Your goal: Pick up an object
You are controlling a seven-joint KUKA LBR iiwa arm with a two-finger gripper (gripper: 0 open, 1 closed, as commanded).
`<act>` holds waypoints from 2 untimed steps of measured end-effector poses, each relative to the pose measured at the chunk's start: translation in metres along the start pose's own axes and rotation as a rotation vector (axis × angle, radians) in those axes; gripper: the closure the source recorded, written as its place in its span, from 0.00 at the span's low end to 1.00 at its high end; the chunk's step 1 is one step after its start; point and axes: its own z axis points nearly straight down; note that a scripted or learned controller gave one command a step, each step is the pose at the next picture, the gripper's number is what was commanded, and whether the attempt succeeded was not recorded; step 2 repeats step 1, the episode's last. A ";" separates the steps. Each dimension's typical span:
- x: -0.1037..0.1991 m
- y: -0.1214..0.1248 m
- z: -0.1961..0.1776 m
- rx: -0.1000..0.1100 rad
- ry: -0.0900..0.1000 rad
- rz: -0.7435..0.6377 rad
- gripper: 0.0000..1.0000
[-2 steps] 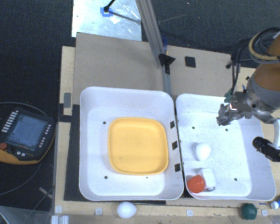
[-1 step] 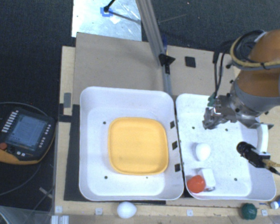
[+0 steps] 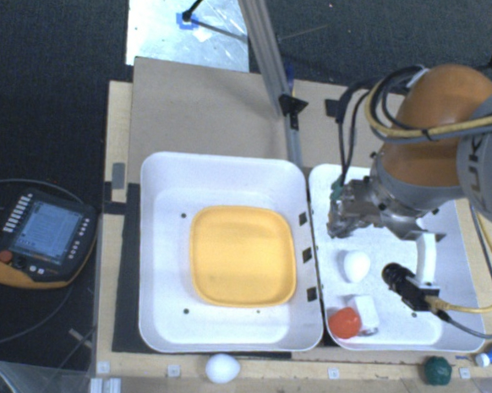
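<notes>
Camera view, right of centre: the gripper (image 3: 339,222) hangs low in the right bin (image 3: 458,269); apart or together, I cannot tell. A white egg (image 3: 356,265) lies just below it, a red ball (image 3: 344,324) lower still.

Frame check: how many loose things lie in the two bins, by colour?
Yellow: 1, the square plate in the left bin.
White: 2, an egg-shaped thing and a small block, right bin.
Red: 1, a ball, right bin.
Total: 4.
</notes>
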 end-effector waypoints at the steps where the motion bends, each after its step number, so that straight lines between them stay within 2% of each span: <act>1: 0.046 -0.006 0.005 0.000 0.000 -0.001 1.00; 2: 0.046 -0.006 0.005 0.000 0.000 -0.001 1.00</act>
